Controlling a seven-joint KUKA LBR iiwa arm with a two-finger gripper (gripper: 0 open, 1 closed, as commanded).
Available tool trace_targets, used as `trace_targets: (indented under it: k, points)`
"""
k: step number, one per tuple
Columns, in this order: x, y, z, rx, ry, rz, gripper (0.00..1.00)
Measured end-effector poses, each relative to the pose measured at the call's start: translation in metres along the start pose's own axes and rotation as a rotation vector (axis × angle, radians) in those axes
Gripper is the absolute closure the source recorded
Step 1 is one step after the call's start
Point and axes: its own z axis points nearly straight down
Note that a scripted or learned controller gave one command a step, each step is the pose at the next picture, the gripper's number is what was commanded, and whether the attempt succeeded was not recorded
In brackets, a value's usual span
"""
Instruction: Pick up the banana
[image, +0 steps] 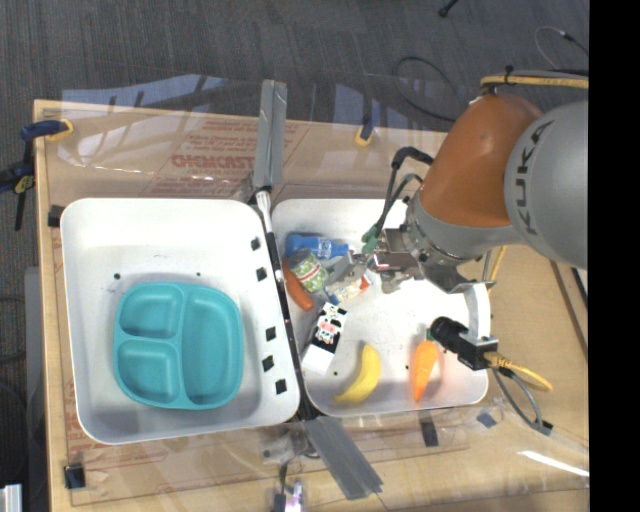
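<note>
So the table (120, 130) is a light wood top with a clear plastic sheet (330, 125) laid over it, and you can see faint red printing showing near the back. Two shallow white bins sit right on it, side by side and touching along the middle: the left bin (85, 250) and the right bin (455, 385). A grey strip (270, 130) runs from the back edge down to where the bins meet, and another grey strip (340, 465) angles off at the front. Blue clamps (40, 130) grip the back left corner. Small black clips (268, 335) line the seam between the bins.
</note>
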Motion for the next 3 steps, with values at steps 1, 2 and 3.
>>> trace_targets:
  k: [1, 2, 3]
  points:
    - [-0.026, -0.041, 0.056, 0.0, 0.0, 0.044, 0.0]
    - [-0.054, -0.036, 0.133, -0.026, 0.001, 0.03, 0.0]
    - [-0.061, -0.031, 0.141, -0.034, 0.013, -0.045, 0.0]
